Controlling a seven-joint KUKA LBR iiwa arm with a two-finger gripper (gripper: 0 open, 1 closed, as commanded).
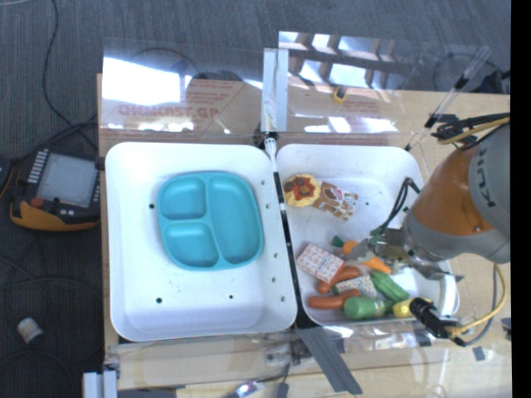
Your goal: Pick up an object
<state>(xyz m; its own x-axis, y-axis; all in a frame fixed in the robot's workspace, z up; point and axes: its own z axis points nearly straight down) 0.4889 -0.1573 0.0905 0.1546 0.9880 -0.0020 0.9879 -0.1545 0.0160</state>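
Tool [383, 247] | grip state unclear | orange carrot [377, 264] just below it, right bin [390, 160]

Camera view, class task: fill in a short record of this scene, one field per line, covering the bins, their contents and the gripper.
left bin: holds a blue divided plate
right bin: holds toy food, heaped near the front
toy pizza: lies apart, toward the back
gripper: low over the heap
grasp: cannot be judged
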